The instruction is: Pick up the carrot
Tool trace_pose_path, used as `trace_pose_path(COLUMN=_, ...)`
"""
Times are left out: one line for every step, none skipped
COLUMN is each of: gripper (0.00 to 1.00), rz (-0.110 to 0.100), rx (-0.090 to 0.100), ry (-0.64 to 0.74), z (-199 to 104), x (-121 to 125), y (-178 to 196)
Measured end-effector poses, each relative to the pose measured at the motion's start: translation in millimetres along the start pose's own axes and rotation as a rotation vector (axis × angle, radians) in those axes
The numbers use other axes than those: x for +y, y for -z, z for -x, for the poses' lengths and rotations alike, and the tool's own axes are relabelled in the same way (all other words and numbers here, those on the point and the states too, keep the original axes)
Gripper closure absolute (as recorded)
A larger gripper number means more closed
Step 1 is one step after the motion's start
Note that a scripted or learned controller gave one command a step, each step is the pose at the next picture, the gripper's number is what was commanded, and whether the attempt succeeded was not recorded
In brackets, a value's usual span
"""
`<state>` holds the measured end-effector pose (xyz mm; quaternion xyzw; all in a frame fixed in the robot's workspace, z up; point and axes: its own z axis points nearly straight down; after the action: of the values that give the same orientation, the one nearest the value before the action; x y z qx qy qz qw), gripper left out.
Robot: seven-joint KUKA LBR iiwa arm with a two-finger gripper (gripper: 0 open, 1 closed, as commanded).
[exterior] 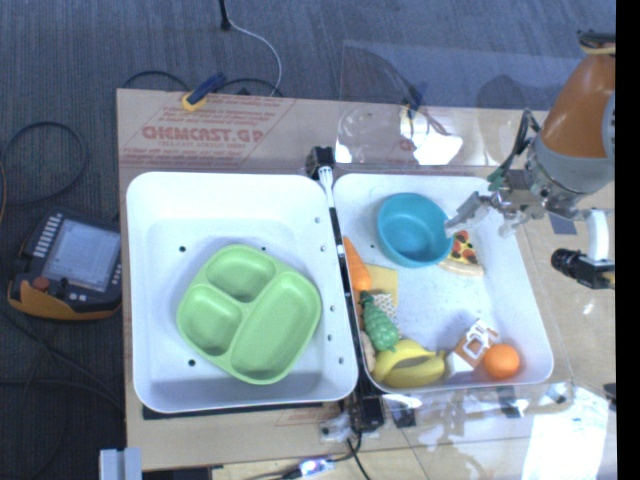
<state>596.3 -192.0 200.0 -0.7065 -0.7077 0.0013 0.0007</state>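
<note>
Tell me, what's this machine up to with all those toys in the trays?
A grey robot arm with an orange band reaches in from the right, its gripper hovering at the right white bin, near the blue bowl. The orange toy carrot it should pick up lies untouched against that bin's left wall.

Dark blue-grey carpet underfoot

Green plate, blue bowl, banana
</note>
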Motion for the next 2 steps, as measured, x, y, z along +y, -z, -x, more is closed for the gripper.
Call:
trace_pose_path(gripper=0.00, rz=0.019, rx=-0.005, ry=0.105, z=-44.4, x=-6.5, y=126.7)
trace_pose_path(gripper=0.00, rz=0.003, rx=-0.007, ry=0.145, z=26.3, x=38.2, y=134.0)
